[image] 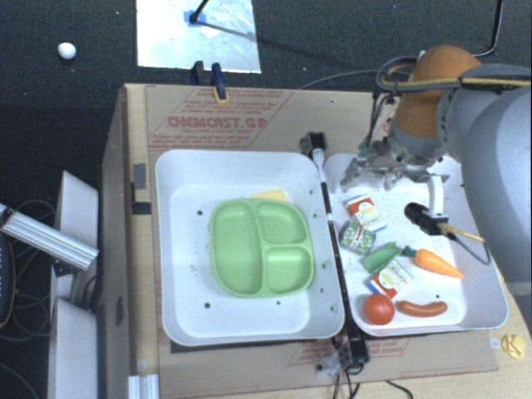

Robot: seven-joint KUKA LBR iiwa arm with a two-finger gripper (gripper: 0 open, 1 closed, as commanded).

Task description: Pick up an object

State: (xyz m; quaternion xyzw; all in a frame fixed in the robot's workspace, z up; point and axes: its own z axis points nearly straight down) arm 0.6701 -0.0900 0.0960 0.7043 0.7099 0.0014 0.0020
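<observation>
Gripper [384, 166] hovers over far end of right white bin [486, 306] (open/shut: cannot tell), near small red-white carton [366, 213].

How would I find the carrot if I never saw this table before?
Look in the right-hand white bin, the one full of toy food. Along its right side lies the carrot, pointing toward the bin's edge. It is the only bright orange cone with a green leafy end; the sausage below is red and curved.

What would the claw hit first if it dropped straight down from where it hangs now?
Probably bare floor at the far end of the right bin. The claw hangs over that end, with the red-and-white carton just nearer the camera. Depth is unclear, so it might clip the carton.
</observation>
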